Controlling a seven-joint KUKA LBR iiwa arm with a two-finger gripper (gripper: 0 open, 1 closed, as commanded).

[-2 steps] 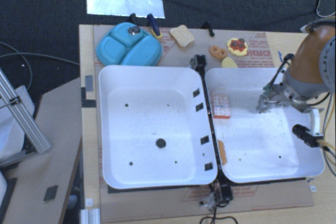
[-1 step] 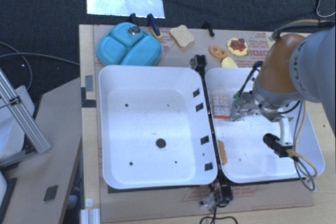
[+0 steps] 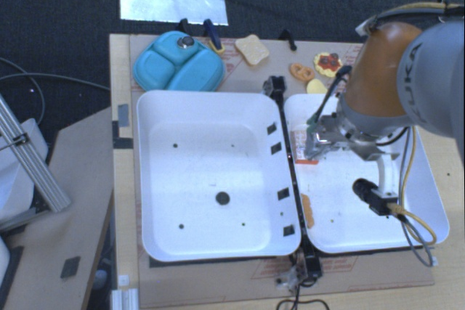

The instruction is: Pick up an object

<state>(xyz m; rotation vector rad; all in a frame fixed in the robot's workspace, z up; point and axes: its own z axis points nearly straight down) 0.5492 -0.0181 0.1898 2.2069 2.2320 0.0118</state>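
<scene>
Two white bins [image 3: 211, 112]; one brown item [image 3: 307, 210] in right bin; hand [image 3: 314, 149] grip state unclear.

The left bin [image 3: 211, 178] at centre frame lies wide open, with one small dark disc [image 3: 222, 197] on its floor. The right bin [image 3: 341, 229] is crowded: the arm [image 3: 392, 76] covers its upper half, a cable [image 3: 407, 218] loops lower right, and perhaps a brown item [image 3: 306, 210] hugs the divider.

Grey rounded arm [image 3: 436, 76], lettered "KUKA" in dark capitals, banded in glossy orange above the wrist. Fitted with black and yellow cables looped alongside. Metal gripper [image 3: 314, 149] beneath, with small black fittings.
</scene>
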